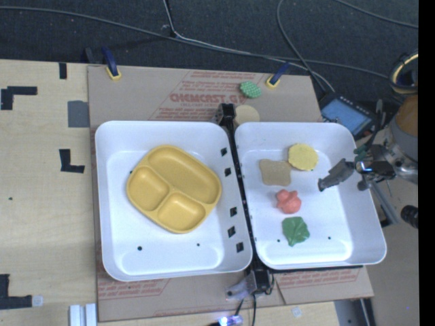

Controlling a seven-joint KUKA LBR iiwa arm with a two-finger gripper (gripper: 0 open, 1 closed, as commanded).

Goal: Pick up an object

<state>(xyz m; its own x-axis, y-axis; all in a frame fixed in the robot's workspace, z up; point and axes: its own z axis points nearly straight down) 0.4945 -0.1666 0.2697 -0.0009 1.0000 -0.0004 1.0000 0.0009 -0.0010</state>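
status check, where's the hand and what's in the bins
Hand over right bin, nothing held. Four toys below. Yellow tray in left bin.

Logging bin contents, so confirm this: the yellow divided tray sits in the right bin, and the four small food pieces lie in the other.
Wrong on one point. The camera view shows the yellow divided tray in the left bin; the four small food pieces lie in the other, the right bin.
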